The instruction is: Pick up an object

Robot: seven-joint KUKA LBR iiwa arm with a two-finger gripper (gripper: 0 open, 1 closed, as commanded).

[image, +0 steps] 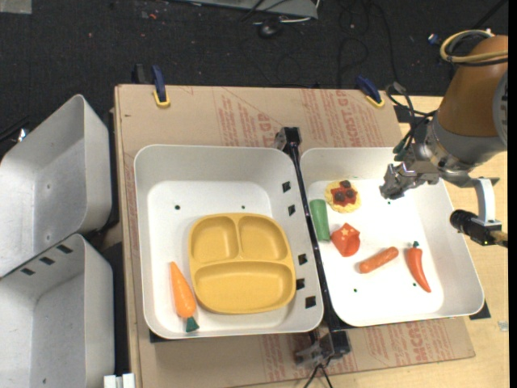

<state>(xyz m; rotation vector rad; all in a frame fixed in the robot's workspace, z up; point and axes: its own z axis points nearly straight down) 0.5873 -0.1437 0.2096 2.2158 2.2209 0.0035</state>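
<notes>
Arm poised over the right bin (452, 217) — food toys below.
The hand (393, 186) hangs above the bin's upper part, just right of a small tart (343, 195); whether it is spread or pressed together cannot be told. A green pickle (320, 219), red pepper (346, 238), sausage (378, 259) and chili (418, 267) lie nearby. The left bin (153, 217) holds a yellow tray (241, 263) and carrot (182, 293). Red print on the desk (210, 115) is unreadable.
</notes>
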